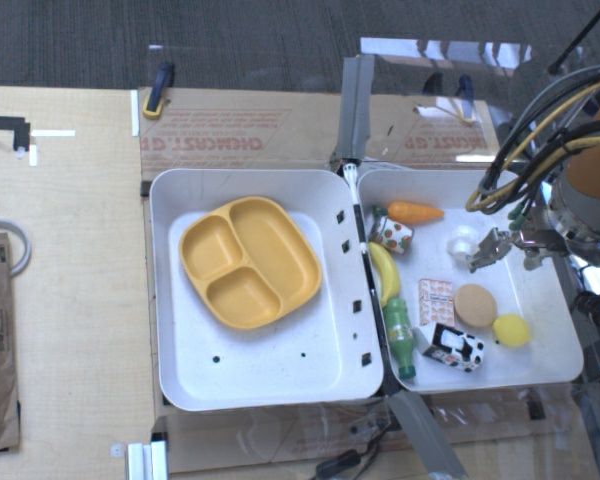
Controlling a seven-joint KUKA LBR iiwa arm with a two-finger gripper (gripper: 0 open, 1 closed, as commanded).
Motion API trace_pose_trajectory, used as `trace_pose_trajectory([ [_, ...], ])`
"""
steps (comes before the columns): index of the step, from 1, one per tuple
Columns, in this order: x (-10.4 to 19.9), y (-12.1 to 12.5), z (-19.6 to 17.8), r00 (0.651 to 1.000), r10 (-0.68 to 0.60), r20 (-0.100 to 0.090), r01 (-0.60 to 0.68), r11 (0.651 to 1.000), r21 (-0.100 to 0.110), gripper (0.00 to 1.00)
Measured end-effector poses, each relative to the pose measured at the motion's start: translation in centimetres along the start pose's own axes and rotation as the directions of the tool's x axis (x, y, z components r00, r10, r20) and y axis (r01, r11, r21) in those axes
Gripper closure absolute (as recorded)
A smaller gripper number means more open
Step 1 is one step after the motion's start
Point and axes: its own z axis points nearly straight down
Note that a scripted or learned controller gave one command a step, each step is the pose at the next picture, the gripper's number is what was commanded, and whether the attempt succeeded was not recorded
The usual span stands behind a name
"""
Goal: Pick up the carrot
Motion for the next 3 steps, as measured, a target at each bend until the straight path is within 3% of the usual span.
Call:
trace_pose_trajectory([
  [1, -1.0, 3.8, 11.1, 0.988, -0.154, 0.002, 0.154, 0.988, -0.006, 0.00],
  [2, -3.7, 7.3, 4.0, 0.983, -0.185, 0.002, 0.185, 0.983, -0.004, 0.00],
  [3, -3.3, 7.6, -2.3, 0.982, -0.190, 0.003, 0.190, 0.982, -0.004, 0.00],
])
